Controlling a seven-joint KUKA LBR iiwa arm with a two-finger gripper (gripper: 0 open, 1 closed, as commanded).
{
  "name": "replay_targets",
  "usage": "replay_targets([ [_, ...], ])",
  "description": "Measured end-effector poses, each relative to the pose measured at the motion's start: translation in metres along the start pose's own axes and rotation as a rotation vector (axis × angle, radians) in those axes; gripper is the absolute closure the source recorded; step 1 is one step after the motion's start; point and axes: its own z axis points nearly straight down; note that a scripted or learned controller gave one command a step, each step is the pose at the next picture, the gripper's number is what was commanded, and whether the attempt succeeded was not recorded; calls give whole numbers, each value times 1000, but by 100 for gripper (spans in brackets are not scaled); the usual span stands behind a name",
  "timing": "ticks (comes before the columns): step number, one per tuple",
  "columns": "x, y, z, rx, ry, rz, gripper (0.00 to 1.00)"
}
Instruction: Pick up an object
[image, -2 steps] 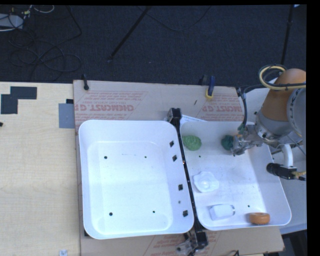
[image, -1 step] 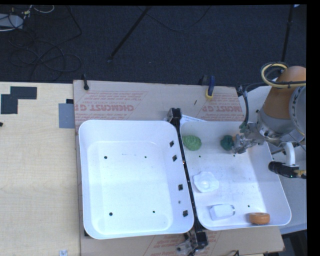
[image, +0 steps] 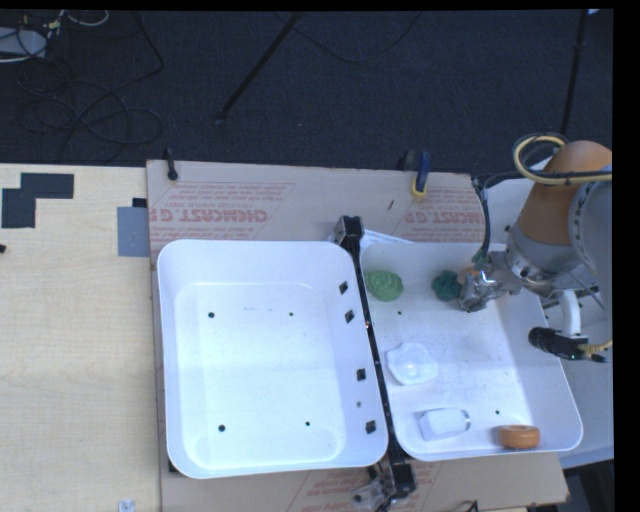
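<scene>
Objects for the pick lie in the right bin (image: 560, 400), where we see the arm (image: 560, 215) reaching in from the right. The left bin (image: 250, 270) sits beside it. The gripper (image: 476, 290) is low, just beside a dark green object (image: 446, 286); we cannot tell its state. Nearby lie a light green lump (image: 384, 285), a white crumpled piece (image: 411, 362), a white block (image: 443, 422) and an orange disc (image: 519, 436).

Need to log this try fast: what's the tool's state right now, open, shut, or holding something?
Tool: cannot be told. It sits low in the right bin, right beside the dark green object, with no clear sign of a grasp.
</scene>
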Motion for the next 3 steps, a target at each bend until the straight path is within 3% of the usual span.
replay_targets([
  [3, 0, 2, -33, -5, -3, -7, 100],
])
